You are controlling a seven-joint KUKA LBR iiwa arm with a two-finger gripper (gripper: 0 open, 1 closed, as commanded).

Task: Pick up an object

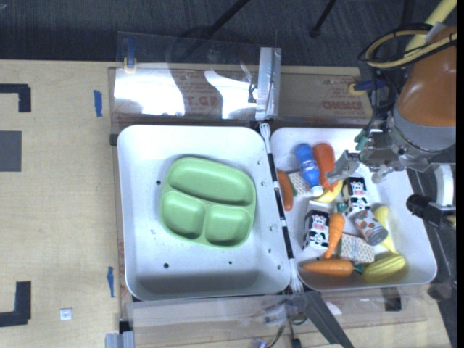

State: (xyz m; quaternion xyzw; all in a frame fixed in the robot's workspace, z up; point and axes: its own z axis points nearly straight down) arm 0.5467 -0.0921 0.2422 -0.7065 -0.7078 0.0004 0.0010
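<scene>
Approach is judged to be the step in hand: the end effector (346,167) is positioned low over the upper part of the right shallow white bin (420,267), just beside the blue plastic bottle (309,165). Whether it is released or clenched cannot be told. Candidate objects are heaped below the bottle. Next, one exposed item must be chosen. Left of the bottle, a green compartment tray (209,201) occupies the left bin on the wooden worktop (51,194).
</scene>
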